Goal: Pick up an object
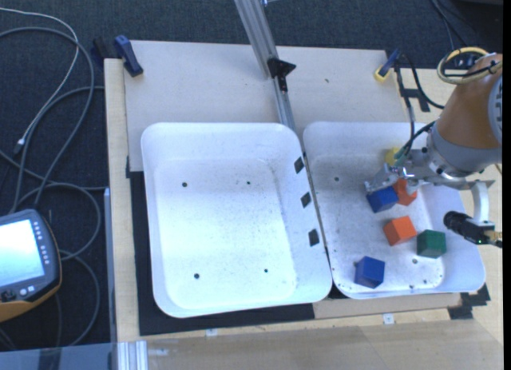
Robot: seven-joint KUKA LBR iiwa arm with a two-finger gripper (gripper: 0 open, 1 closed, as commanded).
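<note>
Tool low in right-hand white bin, jaw state impossible to tell.
Crowded against small blue cube and small orange block; likely to nudge both, gripping neither cleanly.

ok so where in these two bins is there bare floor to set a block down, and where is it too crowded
The left bin has bare floor from wall to wall. In the right bin, the strip along its left wall down to the blue cube is free. Its right half is crowded: pincer, another blue block, orange cube, green cube.
</note>
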